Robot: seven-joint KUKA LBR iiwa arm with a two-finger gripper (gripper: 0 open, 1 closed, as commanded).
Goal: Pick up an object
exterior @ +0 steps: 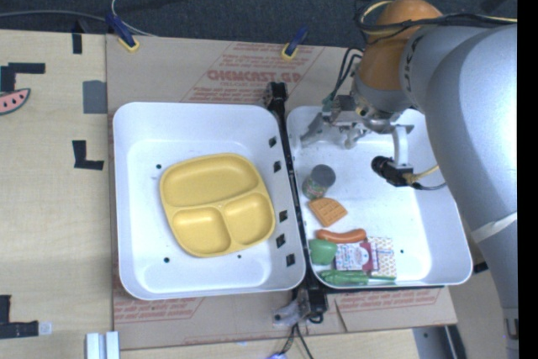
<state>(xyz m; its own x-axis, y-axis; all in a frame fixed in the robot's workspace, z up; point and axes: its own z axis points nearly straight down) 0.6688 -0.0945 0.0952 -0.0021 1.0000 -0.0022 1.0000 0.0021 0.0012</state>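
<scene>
The right bin holds several small items along its left side: a grey round can, an orange waffle-like piece, a red sausage, a green toy, a red-and-white packet and a green pod. My gripper hangs over the far left corner of this bin, above and behind the grey can, apart from it. I see no item in it. The grey arm with its orange band comes in from the right.
The left bin holds a yellow divided plate. A black divider with clips runs between the bins. Cardboard lies under both bins, and cables and clamps sit at the bench's far edge. A black fitting sticks out below the wrist.
</scene>
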